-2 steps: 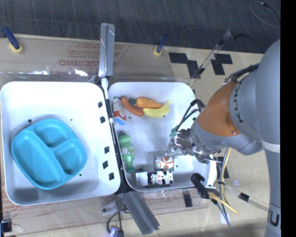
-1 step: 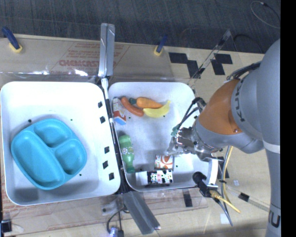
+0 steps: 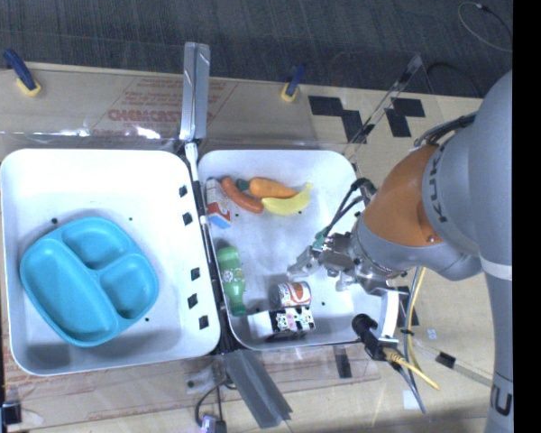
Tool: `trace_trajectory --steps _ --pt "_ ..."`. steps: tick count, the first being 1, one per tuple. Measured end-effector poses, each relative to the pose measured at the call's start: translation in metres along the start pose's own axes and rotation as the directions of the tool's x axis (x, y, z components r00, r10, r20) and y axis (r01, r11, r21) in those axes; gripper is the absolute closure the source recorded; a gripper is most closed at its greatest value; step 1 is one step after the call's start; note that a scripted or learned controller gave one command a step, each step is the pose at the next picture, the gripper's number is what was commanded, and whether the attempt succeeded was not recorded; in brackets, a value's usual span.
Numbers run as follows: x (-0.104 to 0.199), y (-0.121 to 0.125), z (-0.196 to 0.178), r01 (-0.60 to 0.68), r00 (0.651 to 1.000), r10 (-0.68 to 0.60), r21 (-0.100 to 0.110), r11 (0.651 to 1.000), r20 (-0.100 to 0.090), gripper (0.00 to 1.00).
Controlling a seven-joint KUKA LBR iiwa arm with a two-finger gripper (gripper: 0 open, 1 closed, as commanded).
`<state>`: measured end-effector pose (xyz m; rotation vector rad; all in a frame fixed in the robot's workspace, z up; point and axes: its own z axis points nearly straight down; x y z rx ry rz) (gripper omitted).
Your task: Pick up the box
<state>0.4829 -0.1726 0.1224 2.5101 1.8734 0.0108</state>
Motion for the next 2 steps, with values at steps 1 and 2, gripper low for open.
trace_trajectory --steps 1,2 --pt "0.0464 -0.0207 0.0311 -0.044 0.999 0.044 0.015 0.999 0.0 0.0" --pt "0.0463 -0.0204 0.0218 -0.041 0.999 0.041 0.016 0.999 -0.001 1.0"
